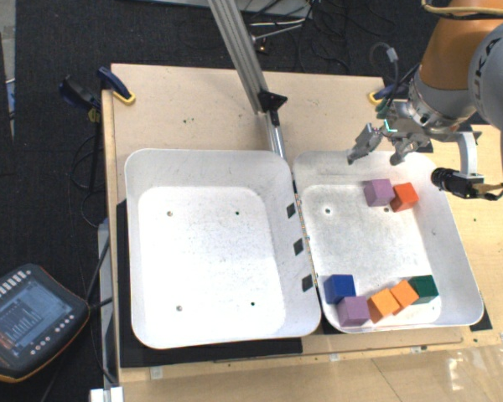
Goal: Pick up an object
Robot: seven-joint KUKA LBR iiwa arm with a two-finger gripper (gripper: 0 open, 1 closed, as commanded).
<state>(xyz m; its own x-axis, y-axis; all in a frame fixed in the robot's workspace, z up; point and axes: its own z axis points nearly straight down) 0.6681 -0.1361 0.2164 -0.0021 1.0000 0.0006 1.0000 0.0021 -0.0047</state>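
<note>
My gripper (382, 147) hangs over the far edge of the right bin (394, 241), fingers spread apart with nothing between them. Just in front of it a purple cube (376, 193) and an orange cube (404, 196) lie side by side, touching. Along the bin's near edge sit a blue cube (339, 287), a second purple cube (354, 310), two orange cubes (391, 300) and a green cube (422, 288), packed close in a row.
The left bin (205, 245) lies beside the right one on the wooden bench. A slanted metal pole (243, 57) ends at the bins' far junction. Clamps sit at the bench's far corners; a teach pendant (25, 321) lies at lower left.
</note>
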